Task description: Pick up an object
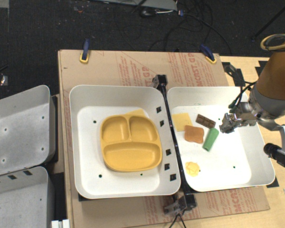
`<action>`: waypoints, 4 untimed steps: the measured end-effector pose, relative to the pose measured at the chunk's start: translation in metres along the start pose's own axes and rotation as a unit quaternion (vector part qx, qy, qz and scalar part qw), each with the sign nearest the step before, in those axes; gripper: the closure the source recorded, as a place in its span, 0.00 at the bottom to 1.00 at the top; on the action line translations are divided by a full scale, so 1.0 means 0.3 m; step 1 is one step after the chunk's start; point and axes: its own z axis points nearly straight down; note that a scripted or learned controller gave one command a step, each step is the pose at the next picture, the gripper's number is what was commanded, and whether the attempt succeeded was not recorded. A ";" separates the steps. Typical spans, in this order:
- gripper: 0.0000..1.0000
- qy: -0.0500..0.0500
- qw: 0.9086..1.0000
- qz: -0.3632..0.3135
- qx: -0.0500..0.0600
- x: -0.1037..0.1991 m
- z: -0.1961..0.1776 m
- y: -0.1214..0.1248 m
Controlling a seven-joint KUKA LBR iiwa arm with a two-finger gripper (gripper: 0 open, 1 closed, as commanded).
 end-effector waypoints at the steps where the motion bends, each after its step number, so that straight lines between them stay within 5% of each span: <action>1: 1.00 0.000 1.000 0.000 0.001 -0.001 -0.177 0.006; 4: 1.00 0.002 1.000 -0.002 0.004 0.558 -0.094 0.016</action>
